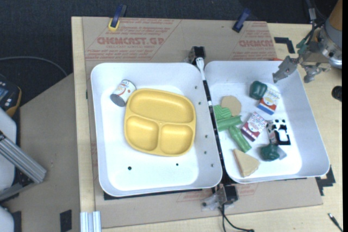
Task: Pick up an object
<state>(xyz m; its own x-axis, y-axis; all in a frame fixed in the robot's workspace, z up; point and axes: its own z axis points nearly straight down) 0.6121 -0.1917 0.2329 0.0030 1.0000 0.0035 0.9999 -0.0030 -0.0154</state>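
My gripper (297, 72) hangs over the far right edge of the right bin (310, 117), open, its two grey fingers spread with nothing between them. Below and left of it in that bin lie a dark green block (258, 88), a small white carton (269, 100), a tan round piece (231, 104), green toy vegetables (230, 125), a small maroon packet (253, 126), a black-and-white toy (279, 131), a teal object (270, 152) and a tan wedge (246, 163).
The left bin (103, 133) holds a yellow divided plate (160, 121) and a small tipped can (122, 92) at its upper left. Clamps (114, 20) sit on the board's far edge. A black divider (207, 103) runs between the bins.
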